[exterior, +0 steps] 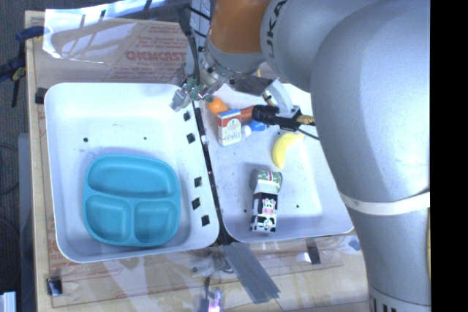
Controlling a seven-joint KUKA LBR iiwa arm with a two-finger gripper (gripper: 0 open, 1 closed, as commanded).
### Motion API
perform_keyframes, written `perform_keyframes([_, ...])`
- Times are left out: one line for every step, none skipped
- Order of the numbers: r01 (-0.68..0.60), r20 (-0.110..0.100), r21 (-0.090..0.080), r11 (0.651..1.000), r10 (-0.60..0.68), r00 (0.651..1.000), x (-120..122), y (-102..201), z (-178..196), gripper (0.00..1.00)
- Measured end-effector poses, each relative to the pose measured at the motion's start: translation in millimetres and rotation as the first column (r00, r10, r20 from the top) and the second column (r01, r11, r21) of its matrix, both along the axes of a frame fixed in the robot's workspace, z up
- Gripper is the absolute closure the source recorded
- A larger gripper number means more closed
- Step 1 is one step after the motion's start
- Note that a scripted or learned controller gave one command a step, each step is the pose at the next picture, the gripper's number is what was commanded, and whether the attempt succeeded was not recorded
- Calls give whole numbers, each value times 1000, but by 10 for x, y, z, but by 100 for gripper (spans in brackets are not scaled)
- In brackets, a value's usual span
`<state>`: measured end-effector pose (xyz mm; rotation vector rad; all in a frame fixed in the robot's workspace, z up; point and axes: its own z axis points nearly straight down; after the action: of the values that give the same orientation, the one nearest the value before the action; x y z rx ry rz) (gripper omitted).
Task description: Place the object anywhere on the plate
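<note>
A blue sectioned plate [131, 199] lies in the front of the left bin [66, 128]. The right bin [322, 219] holds an orange item [217, 106], a small white and red carton [229, 130], a yellow banana [285, 149] and a black-and-white cow-patterned carton [265, 202] lying on its side. My gripper [188, 94] hangs over the back end of the divider between the bins, just left of the orange item. It is far behind the plate. I see nothing held in it.
The arm's large grey body covers the right side and the back of the right bin. A small blue item [257, 128] lies beside the white and red carton. Black markers [199, 179] run along the divider. Cardboard and plastic film [110, 33] lie behind the left bin.
</note>
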<state>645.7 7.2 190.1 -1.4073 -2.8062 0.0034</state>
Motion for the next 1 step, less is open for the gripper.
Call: perform_keyframes([179,-1,-1,984,-179,984,-488,1176,-1000,100])
